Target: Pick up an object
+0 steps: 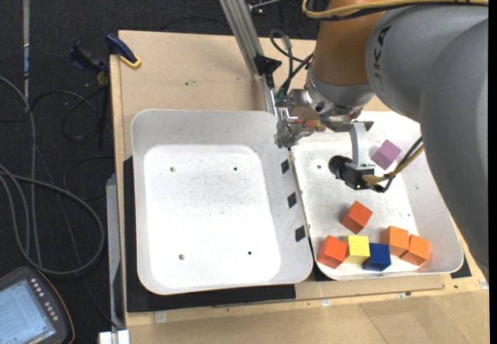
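Observation:
Several small blocks lie in the right bin [318,168]. A pale purple block [386,153] rests near its right wall. An orange block [357,216] lies alone in the middle. Along the front wall sit a red-orange block [334,251], a yellow block [359,245], a blue block [378,256] and two more orange blocks [397,239] [418,249]. My gripper [290,131] hangs low at the bin's far left corner, next to the divide between the bins, well away from every block. The wrist hides its tip.
The left bin [206,195] sits beside the right one. A slanted metal pole [237,12] crosses behind the bins. A blue and yellow clamp [120,50] lies on the wooden bench at the far left. The grey arm covers the bench's right side.

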`<state>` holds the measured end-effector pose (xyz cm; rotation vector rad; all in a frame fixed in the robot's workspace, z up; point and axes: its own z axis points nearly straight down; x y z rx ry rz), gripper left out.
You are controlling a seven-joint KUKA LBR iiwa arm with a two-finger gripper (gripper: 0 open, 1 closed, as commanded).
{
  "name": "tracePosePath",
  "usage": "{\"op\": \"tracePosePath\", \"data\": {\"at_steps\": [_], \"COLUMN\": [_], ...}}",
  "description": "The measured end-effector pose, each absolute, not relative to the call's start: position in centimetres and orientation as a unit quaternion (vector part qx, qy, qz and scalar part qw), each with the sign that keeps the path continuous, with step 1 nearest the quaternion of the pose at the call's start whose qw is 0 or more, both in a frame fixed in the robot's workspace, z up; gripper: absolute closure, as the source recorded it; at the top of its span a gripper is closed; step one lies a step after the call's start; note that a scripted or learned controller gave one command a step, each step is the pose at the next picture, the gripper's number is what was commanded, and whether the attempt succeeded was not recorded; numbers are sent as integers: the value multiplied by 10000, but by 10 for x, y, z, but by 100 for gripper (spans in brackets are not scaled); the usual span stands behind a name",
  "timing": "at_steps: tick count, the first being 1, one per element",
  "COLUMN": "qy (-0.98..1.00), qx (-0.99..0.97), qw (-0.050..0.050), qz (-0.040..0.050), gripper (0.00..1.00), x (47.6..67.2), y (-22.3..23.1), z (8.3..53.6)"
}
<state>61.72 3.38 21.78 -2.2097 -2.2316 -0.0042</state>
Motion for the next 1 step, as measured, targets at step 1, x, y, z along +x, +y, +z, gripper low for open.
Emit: {"op": "tracePosePath", "data": {"at_steps": [1], "qy": [-7103], "qx": [-7039], "qw": [2], "qz": [-13], "gripper": [100], "x": [614], "y": [90], "z": [229]}}
